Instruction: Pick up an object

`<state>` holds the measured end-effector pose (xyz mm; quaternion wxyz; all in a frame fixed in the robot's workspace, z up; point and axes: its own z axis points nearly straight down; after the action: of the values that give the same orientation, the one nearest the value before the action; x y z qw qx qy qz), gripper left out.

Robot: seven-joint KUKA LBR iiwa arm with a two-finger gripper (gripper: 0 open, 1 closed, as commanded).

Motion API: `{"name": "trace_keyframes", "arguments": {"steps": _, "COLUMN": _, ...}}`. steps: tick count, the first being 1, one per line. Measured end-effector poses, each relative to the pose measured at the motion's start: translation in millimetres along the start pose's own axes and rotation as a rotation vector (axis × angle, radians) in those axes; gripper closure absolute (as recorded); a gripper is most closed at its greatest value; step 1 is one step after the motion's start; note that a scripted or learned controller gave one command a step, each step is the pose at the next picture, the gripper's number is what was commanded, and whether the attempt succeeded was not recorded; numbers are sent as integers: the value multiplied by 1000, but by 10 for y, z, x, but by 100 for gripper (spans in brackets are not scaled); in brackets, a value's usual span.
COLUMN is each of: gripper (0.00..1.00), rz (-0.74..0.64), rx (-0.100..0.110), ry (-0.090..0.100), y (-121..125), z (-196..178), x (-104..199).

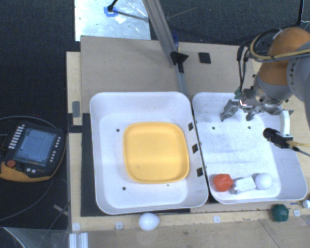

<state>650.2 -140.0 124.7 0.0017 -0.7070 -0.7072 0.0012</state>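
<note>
The tool (241, 109) hangs over the far end of the right bin (248, 138), its two fingers spread apart with nothing between them; it is released, not grasping. The candidates for picking lie together at the near end of that same bin, well apart from the tool: a red object (221, 182) toward the bin's left wall, a small white block-like piece (243, 184) touching or just beside it, and a white ball (263, 180) at the other end of the row; whether the block and the ball are one thing or two I cannot tell. The left bin (108, 154) holds a yellow plate (156, 151), flat and wide, a poor choice for a two-finger grip.

The step in hand, as I judge it, is choosing a target and moving over it; the pick is not yet begun. To do it well, aim for the red object, since it stands at the end of the row with bare bin floor on its far side; bring the tool directly above it, turn the fingers so they close across its narrow width and not along the row, so neither finger lands on the white piece; descend straight, keep clear of the bin's near wall, close only once the fingers straddle it.

Outside the right bin, on the surface by its near edge, lie a white egg-shaped thing (149, 221) and a dark green ball (280, 212).
</note>
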Motion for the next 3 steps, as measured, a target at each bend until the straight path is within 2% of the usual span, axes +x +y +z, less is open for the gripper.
{"name": "trace_keyframes", "arguments": {"steps": 1, "gripper": 0, "rz": 0, "rx": -2, "ry": -1, "y": -3, "z": 359, "x": 2}}
{"name": "trace_keyframes", "arguments": {"steps": 2, "gripper": 100, "rz": 0, "rx": -6, "ry": -1, "y": 8, "z": 233, "x": -1}}
{"name": "trace_keyframes", "arguments": {"steps": 3, "gripper": 100, "rz": 0, "rx": -9, "ry": -2, "y": -79, "z": -275, "x": 3}}
